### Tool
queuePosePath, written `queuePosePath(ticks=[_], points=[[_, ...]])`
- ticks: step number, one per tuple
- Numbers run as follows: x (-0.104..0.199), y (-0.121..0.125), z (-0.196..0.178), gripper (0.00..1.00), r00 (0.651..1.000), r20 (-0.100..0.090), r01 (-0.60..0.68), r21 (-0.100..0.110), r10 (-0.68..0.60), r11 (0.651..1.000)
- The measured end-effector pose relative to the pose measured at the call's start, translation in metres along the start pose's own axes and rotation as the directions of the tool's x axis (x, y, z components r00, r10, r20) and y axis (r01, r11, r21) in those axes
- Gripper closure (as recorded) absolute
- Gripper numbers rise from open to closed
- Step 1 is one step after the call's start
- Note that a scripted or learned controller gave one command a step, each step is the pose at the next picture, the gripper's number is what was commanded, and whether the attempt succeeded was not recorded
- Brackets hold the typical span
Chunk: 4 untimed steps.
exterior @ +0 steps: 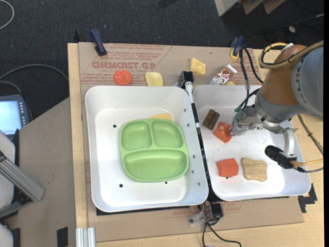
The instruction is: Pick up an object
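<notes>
In the right bin (288, 189) lie a brown chocolate-like piece (211, 119), a small red-orange wedge (222, 133), a red-orange block (227, 168) and a tan bread-like lump (254, 170). My gripper (238, 125) hangs low over the bin's upper middle, just right of the red-orange wedge and very close to it. Whether it touches the wedge is unclear from this slant. The grey arm with its orange band (280, 84) comes in from the right above it.
The left bin (97, 138) holds a green divided plate (153, 150) with a yellow piece (162, 117) behind it. Behind the bins on the cardboard lie a red disc (122, 77), a yellow item (153, 79), a yellow wedge (197, 65) and a small packet (223, 76).
</notes>
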<state>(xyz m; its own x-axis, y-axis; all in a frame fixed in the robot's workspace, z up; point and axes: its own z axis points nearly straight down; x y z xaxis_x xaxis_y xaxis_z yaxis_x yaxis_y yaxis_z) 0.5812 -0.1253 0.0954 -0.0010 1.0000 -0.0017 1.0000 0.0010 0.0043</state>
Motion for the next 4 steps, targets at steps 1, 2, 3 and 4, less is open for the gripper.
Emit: queuePosePath(ticks=[1,2,3,4], points=[[0.0,0.0,0.001,0.0,1.0,0.0,-0.001,0.001,0.001,1.0],[0.08,-0.017,-0.095,0.0,1.0,-0.003,0.006,-0.003,-0.006,1.0],[0.018,-0.061,-0.058,0.0,1.0,-0.002,-0.007,0.011,0.007,1.0],[0.033,-0.098,0.007,0.0,1.0,-0.002,-0.002,-0.011,0.002,1.0]])
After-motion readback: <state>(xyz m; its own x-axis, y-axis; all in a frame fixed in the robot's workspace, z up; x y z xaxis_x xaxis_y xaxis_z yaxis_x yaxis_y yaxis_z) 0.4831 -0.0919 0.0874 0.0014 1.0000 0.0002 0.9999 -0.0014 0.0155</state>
